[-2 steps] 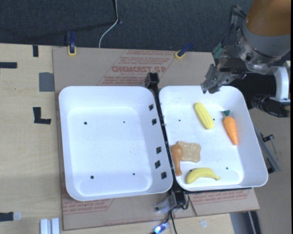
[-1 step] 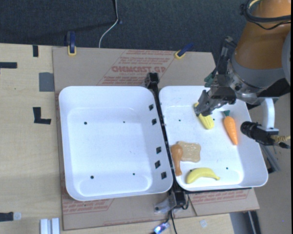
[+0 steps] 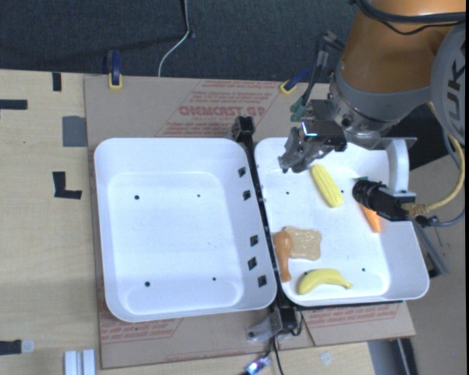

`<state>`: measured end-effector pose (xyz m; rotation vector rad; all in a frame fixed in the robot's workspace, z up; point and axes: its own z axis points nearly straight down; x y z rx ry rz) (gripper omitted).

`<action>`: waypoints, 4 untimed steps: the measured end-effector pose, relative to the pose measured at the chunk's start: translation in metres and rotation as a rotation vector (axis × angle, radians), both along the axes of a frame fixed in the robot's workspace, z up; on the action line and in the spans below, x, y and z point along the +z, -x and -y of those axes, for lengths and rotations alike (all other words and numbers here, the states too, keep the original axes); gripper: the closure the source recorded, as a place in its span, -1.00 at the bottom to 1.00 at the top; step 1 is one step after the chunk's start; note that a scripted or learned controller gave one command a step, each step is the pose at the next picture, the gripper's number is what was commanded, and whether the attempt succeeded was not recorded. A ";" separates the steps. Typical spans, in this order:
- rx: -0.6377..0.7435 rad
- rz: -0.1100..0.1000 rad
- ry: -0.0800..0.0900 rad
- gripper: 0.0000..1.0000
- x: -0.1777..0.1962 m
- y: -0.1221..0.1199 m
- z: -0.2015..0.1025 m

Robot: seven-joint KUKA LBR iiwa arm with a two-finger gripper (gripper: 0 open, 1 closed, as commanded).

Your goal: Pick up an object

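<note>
My gripper (image 3: pixel 295 159) hangs over the back left corner of the right bin (image 3: pixel 402 268). A yellow corn cob (image 3: pixel 327 185) lies just to its right on the bin floor, apart from it. Nearer the front lie a slice of toast (image 3: pixel 303 243), an orange sausage-like piece (image 3: pixel 283 257) touching the toast's left edge, and a yellow banana (image 3: pixel 323 281). An orange carrot (image 3: pixel 373 219) lies at the right side, its upper end hidden behind the robot's hardware. I see nothing held in the gripper.
The left bin (image 3: pixel 109 233) stands beside the right one, with a black hinged divider (image 3: pixel 254 209) between them. Both rest on a cardboard sheet (image 3: pixel 211 108) on the bench. The arm's bulky orange and grey body (image 3: pixel 399 45) overhangs the right bin's back edge.
</note>
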<state>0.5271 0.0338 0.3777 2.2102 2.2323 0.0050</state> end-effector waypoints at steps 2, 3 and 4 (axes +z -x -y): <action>-0.002 0.003 0.000 1.00 0.021 0.008 -0.057; -0.005 -0.003 0.002 1.00 0.027 0.016 -0.099; -0.005 -0.001 0.002 1.00 0.088 0.044 -0.151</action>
